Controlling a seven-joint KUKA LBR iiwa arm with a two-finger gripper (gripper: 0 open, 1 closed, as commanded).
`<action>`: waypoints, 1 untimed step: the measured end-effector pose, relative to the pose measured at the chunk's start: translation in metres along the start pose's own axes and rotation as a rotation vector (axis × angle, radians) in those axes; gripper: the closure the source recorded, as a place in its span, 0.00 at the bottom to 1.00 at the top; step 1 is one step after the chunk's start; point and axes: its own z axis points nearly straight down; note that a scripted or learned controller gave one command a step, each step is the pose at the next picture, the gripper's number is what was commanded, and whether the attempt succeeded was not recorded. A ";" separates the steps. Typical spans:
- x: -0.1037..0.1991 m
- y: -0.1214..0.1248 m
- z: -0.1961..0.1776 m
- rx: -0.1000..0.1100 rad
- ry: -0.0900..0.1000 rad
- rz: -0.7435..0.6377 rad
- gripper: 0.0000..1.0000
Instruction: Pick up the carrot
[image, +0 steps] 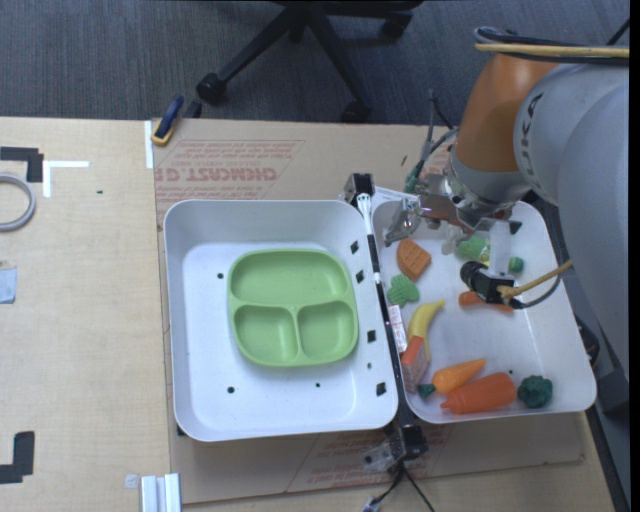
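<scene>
**Orange toy carrot at the near end of the right bin, gripper well apart**

White and shallow, two bins sit side by side on a bench covered with cardboard. The left bin (190, 330) holds a pale green divided plate (293, 306) with three compartments, lying flat near the bin's middle. The right bin (560, 330) holds a scatter of toy foods.

The carrot (458, 375), orange with a small green tuft at its left end, lies tilted in the near part of the right bin, close to the front wall. Just beside it, nearer that wall, lies a larger orange-red tapered piece (482, 395); the two appear to touch. A dark green lump (535, 391) sits at that piece's right end.

Along the wall shared with the left bin, from near to far, lie a red-orange piece (412, 352), a yellow banana (424, 320), a green leafy piece (402, 290) and an orange ridged wedge (413, 258).

The grey arm (590, 130), with its orange band, reaches in from the right over the far part of the right bin. The gripper (408, 218) stands at the bin's far left corner, just beyond the orange wedge and well apart from the carrot. From this angle it cannot be told whether the gripper is open or closed.
</scene>
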 end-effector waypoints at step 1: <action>0.035 0.037 0.000 0.001 0.001 0.242 0.00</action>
